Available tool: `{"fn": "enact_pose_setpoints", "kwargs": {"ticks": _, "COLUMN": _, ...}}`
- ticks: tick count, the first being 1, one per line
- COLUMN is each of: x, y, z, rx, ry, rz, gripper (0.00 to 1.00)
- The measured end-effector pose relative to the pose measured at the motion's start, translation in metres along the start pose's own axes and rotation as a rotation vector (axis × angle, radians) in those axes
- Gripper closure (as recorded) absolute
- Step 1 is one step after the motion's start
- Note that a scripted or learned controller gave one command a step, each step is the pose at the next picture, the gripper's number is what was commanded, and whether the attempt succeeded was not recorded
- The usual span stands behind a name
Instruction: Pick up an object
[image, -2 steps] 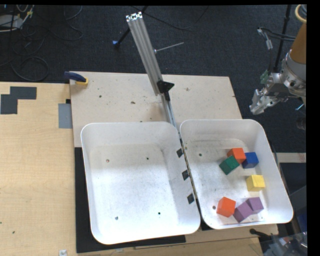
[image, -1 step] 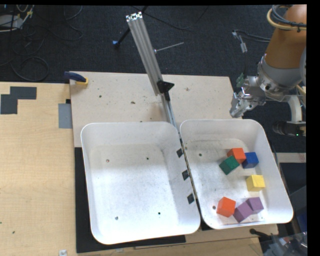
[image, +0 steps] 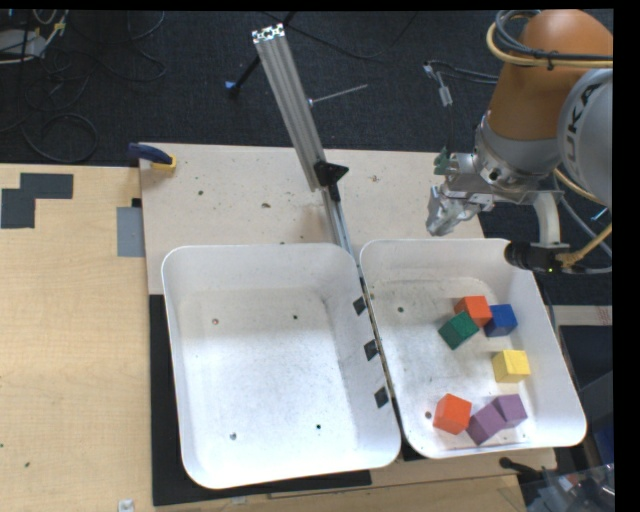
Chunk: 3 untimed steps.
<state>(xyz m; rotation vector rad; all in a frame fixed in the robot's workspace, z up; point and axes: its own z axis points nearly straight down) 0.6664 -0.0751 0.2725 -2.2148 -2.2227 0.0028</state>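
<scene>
So far nothing is picked up. From the camera above the bench, my pincer (image: 446, 217) hangs over the far rim of the right bin (image: 560, 430), up off the floor of it, with nothing between its tips. Whether it is spread or pressed together I cannot tell; it is too small and blurred at this slant.

All the blocks lie below and nearer the camera than my pincer, inside that right bin. Closest to it is a tight cluster: an orange block (image: 474, 309), a green block (image: 459, 329) touching it on the left, and a blue block (image: 501, 320) touching it on the right. A yellow block (image: 511, 365) sits a little beyond those, apart. Farthest from my pincer, near the front wall, are a second orange block (image: 452, 413) and two purple blocks (image: 498, 416) pressed together.

The left bin (image: 200, 440) lies off to my pincer's side.

I judge the whole job remains: choose a block, descend, close, lift. The yellow one looks easiest, standing alone.
</scene>
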Motion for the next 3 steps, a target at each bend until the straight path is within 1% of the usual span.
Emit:
{"fn": "enact_pose_setpoints", "kwargs": {"ticks": 1, "x": 0.052, "y": -0.001, "z": 0.023, "rx": 0.001, "ry": 0.001, "rz": 0.000, "gripper": 1.00}}
{"fn": "enact_pose_setpoints", "kwargs": {"ticks": 3, "x": 0.150, "y": -0.003, "z": 0.023, "rx": -0.001, "ry": 0.000, "rz": 0.000, "gripper": 1.00}}
